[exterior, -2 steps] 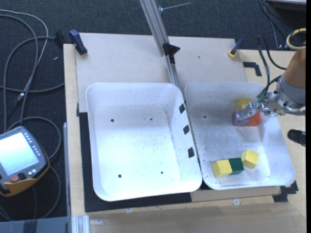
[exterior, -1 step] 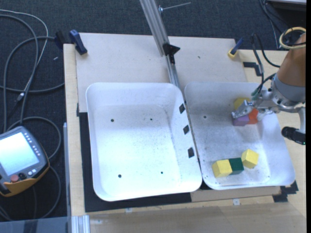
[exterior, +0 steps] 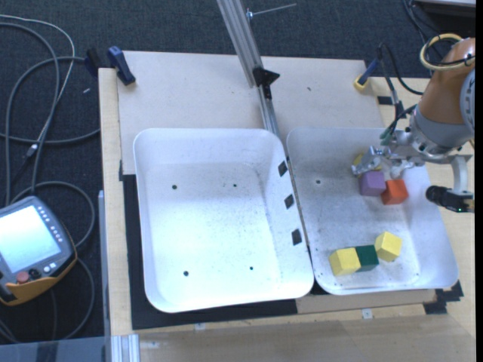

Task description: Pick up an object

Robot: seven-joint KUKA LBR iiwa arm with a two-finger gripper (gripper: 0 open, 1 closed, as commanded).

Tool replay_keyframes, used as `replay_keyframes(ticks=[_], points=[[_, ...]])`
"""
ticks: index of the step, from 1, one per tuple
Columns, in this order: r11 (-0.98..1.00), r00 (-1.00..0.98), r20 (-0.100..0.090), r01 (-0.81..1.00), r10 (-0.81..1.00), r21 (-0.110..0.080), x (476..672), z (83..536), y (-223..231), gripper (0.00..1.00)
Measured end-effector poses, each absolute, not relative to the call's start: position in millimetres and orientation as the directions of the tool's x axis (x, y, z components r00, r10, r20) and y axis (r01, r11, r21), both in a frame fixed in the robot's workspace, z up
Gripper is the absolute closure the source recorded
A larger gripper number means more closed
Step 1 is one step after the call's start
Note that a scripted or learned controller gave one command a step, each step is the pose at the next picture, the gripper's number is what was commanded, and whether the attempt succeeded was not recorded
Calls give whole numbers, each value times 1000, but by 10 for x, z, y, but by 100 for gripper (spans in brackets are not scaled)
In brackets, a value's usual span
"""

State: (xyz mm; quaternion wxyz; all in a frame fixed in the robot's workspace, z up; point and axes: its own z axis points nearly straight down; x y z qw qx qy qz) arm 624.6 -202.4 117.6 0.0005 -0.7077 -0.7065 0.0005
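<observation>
My gripper (exterior: 377,164) hangs low over the back of the right bin (exterior: 324,217), reaching in from the right. Directly below and in front of it lies a purple block (exterior: 371,184), with an orange block (exterior: 395,192) touching its right side. A small yellow piece (exterior: 358,159) peeks out at the gripper's left edge. Near the bin's front sit a yellow block (exterior: 345,261), a green block (exterior: 367,256) and another yellow block (exterior: 389,245), close together. The view does not show any block held.
The left bin (exterior: 151,202) stands beside the right one, split from it by a raised rim with black clips (exterior: 288,200). A metal pole (exterior: 240,32) slants across the back. Cables and a teach pendant (exterior: 30,247) lie left of the bench.
</observation>
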Motion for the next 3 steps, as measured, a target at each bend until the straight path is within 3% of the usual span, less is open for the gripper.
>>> replay_keyframes(ticks=[1,2,3], points=[[2,-2,-1,1000,1000,0,6265,1277,-2008,100],[5,-5,-2,1000,1000,13,6060,1054,-1029,100],[2,-2,-1,1000,1000,6,5138,2043,-12,100]])
